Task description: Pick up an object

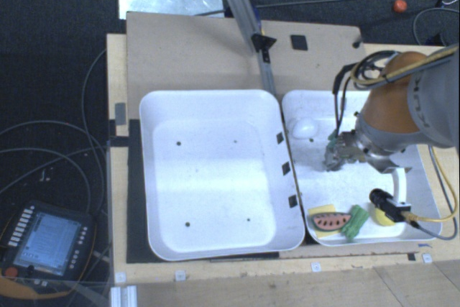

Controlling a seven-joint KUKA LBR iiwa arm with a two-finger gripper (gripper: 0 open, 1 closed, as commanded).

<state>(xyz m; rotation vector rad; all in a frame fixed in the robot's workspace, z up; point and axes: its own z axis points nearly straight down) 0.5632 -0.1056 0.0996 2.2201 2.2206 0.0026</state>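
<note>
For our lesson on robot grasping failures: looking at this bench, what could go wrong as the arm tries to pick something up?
1. The gripper sits over bare bin floor, apart from the white object and the watermelon slice, so it may close on nothing.
2. The watermelon slice, green piece and yellow item crowd the right bin's near wall, risking a jammed or double grasp.

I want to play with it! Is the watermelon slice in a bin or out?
In. The watermelon slice lies in the right bin, near its front edge.
</note>
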